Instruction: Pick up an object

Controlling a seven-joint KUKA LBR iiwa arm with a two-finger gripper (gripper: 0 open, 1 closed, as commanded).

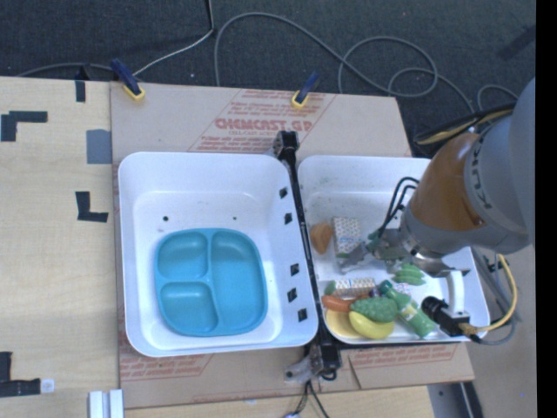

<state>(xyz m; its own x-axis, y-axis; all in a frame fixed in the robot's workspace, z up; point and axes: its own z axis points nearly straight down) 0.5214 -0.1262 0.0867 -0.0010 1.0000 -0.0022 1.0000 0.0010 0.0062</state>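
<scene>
Blue tray in left bin, toys in right bin

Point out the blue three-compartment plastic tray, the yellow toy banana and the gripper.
Blue three-compartment plastic tray [211, 281], camera view, central ridge.
Yellow toy banana [369, 325], camera view, middle of its curve.
Gripper [359, 251], camera view, between its fingertips.

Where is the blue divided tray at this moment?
In the camera view, the blue divided tray lies flat in the left bin, toward its near side, apart from the toy food piled in the right bin.
</scene>
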